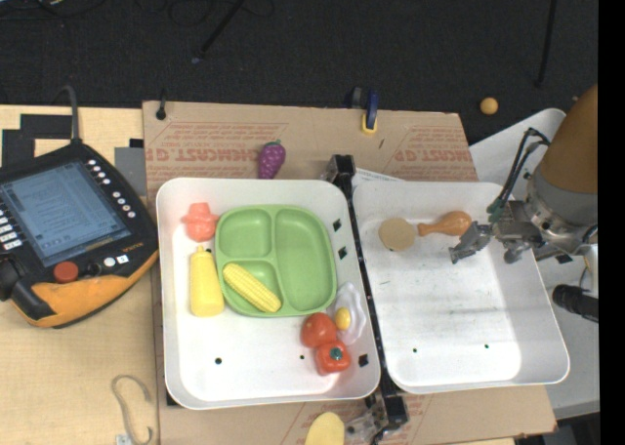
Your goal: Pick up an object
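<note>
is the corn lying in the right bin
No, the corn lies on the green tray in the left bin.

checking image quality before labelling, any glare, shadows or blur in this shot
Camera view: even overhead light, with only soft shadows beside the green divided plastic plate; the left white bin's floor looks bright and washed out, with little surface detail; the right white bin shows grey scuffs clearly; the gripper is slightly soft and small; the dark floor at the top loses detail.
</note>
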`<state>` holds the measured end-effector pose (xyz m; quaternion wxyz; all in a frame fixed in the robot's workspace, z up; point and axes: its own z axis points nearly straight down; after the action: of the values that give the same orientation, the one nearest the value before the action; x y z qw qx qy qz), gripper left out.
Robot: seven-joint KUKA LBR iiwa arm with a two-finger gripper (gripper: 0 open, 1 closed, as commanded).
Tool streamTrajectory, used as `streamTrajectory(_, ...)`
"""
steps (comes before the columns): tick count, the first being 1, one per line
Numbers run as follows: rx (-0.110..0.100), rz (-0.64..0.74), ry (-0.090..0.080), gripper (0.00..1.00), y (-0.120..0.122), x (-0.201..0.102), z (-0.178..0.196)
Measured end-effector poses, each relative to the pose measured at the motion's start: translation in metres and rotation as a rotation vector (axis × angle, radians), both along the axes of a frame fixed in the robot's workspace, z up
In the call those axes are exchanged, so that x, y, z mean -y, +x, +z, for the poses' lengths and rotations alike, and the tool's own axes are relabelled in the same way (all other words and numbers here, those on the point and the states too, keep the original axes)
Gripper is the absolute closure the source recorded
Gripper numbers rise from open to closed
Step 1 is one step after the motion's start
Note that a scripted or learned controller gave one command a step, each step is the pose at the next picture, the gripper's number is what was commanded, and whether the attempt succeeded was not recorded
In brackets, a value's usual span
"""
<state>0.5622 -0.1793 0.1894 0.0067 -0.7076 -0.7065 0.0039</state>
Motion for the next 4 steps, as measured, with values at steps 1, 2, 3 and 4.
streamTrajectory(1, 0.013, 0.002, -0.003, 0.0, 0.003, 0.0, 0.007)
streamTrajectory(2, 0.008, 0.005, -0.001, 0.0, 0.01, -0.005, -0.054)
streamTrajectory(3, 0.01, 0.003, -0.002, 0.0, 0.01, -0.008, -0.105)
streamTrajectory(4, 0.012, 0.0, -0.002, 1.0, 0.01, -0.006, -0.092)
